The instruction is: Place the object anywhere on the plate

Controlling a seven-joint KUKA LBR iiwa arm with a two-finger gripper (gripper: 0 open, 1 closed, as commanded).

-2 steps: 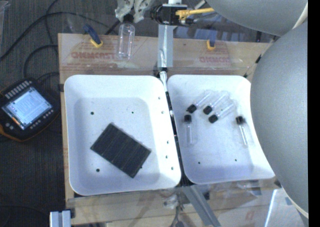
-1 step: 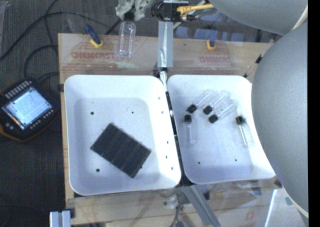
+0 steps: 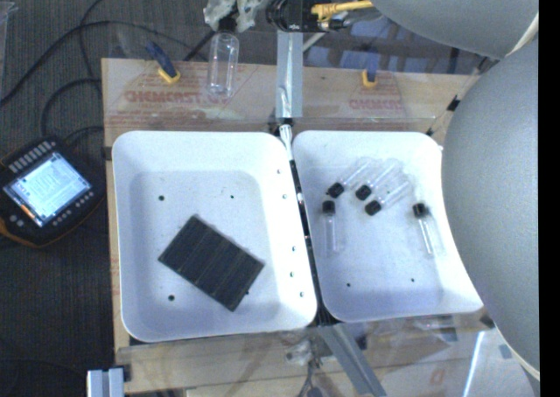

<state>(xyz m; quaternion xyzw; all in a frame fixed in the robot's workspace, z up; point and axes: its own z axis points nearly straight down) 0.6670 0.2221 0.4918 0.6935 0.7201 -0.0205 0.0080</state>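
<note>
So your arm [image 3: 490, 124] comes in along the right side as a big grey blur, and the gripper [image 3: 230, 12] sits way up past the far edge of the bench, above the left bin [image 3: 140, 168]. It's pinching a clear vial [image 3: 222, 63] by its top; the vial hangs upright from the fingers [image 3: 215, 3], over the board behind the bins. The plate [image 3: 211, 261], that dark ribbed rectangle, lies turned at an angle in the left bin toward its near edge, well apart from the vial. The right bin [image 3: 437, 299] has a bunch of black-capped vials [image 3: 376, 190] scattered near its middle.
</note>
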